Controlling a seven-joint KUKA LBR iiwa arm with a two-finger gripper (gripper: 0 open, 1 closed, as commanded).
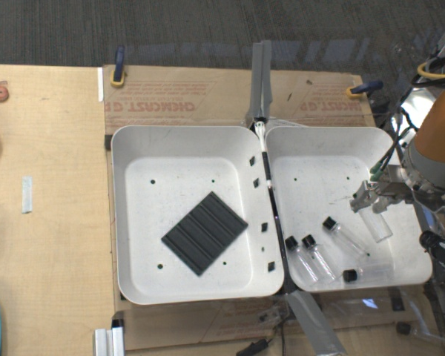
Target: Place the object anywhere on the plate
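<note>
Here my gripper [372,201] hangs over the right bin [319,143], near its right wall; I cannot tell how it is set or whether it holds anything. Just below lie clear vials with black caps [317,256]. The dark ridged plate [205,233] sits in the left bin [133,154].

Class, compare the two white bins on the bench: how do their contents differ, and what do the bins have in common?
The left bin holds one flat dark ridged plate, lying diagonally. The right bin holds several small clear vials with black caps, scattered near its front; the gripper is above it. Both bins are shallow, white and round-cornered.
</note>
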